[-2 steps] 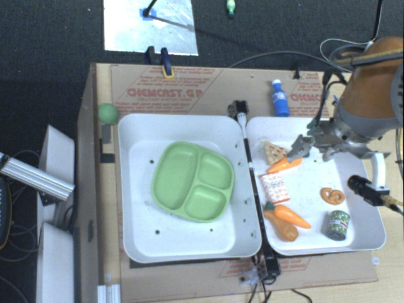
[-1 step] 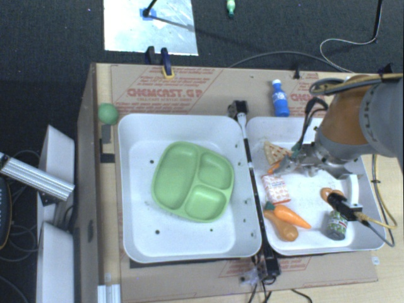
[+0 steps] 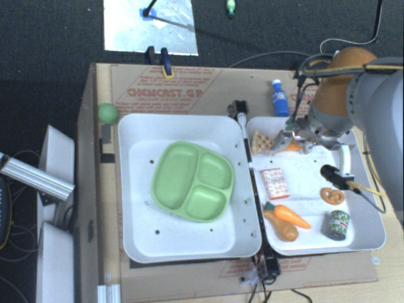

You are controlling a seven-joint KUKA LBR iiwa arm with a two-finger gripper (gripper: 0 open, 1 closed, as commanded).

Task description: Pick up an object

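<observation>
Camera view: metal pincer (image 3: 295,139) low over a flat orange piece (image 3: 290,147); its grip state is unclear.

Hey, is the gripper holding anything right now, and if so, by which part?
It cannot be told. The gripper is low at the back of the right bin, over an orange object beside the waffle; no grasp is visible.

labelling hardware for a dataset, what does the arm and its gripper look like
The arm is a thick, rounded grey tube with an orange band above the wrist. Thin dark cables run along its top near the band. The gripper is a small metallic grey assembly, too blurred to make out markings.
</observation>
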